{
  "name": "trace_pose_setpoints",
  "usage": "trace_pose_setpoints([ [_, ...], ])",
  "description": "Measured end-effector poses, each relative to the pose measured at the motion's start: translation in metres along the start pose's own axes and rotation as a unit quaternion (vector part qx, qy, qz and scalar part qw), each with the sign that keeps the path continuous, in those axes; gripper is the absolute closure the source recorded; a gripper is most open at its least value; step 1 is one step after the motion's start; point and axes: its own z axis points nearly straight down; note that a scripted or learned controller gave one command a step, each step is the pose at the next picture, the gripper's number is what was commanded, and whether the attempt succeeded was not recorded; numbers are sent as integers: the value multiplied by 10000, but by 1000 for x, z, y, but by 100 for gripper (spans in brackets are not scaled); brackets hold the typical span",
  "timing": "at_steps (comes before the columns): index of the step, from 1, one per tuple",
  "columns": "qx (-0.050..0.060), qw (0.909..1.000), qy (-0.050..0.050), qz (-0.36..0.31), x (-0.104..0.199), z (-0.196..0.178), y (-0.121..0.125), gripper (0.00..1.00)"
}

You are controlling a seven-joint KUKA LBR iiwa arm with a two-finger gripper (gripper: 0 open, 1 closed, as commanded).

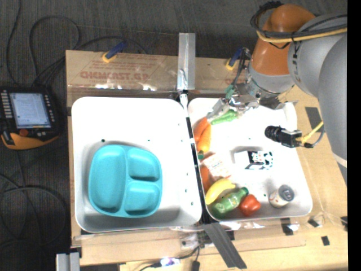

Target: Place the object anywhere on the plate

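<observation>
While fingers hover, green veg lies just below.

The floor is dark grey carpet with a fine ribbed weave, and thin black cables loop across it at the upper left and down the left edge. A handheld control pad with a lit screen and an orange rim lies on the carpet at far left. The surface is light wood. A flat sheet of brown cardboard with faded red print covers its back part, held by two clamps with blue and yellow handles. A metal rail stands upright at the back middle. The light is even and soft, with faint shadows.
</observation>
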Motion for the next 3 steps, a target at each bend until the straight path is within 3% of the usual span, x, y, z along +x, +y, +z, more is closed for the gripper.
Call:
trace_pose_setpoints([
  [1,3,9976,16,-689,93,-12,-40,100],
  [2,-2,9926,4,-1211,50,-2,-16,100],
  [3,3,9712,23,-2384,139,23,-67,100],
])
